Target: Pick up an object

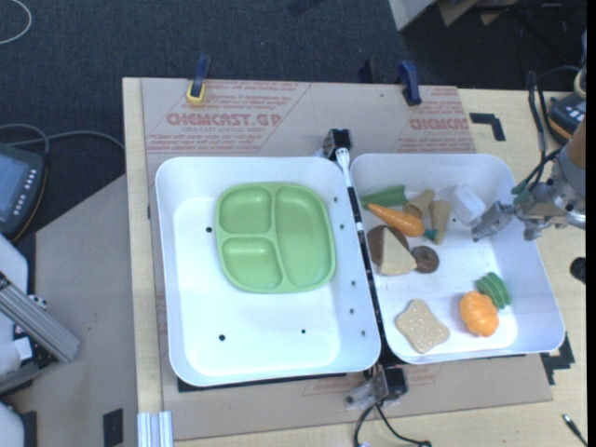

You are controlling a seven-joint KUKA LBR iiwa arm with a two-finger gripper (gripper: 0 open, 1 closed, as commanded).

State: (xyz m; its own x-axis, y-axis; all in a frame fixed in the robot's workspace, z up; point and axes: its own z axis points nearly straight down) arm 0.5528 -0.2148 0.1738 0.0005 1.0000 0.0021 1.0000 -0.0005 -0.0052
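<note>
The right bin (533, 277) holds toy food: a carrot (396, 219), a green pod (384, 195), a brown and tan wedge (389, 250), a small brown disc (426, 259), a slice of toast (422, 326), an orange fruit (479, 313) and a green piece (494, 289) beside it. A pale clear item (468, 200) lies near the bin's far right corner. My gripper (509, 225) hovers over the bin's right side, just right of that pale item. Its fingers are spread, with nothing between them.
The left bin (186, 324) carries a green divided plate (277, 236). Blue and yellow clamps (197, 80) hold the cardboard sheet at the bench's far edge. Cables hang at the right by the arm.
</note>
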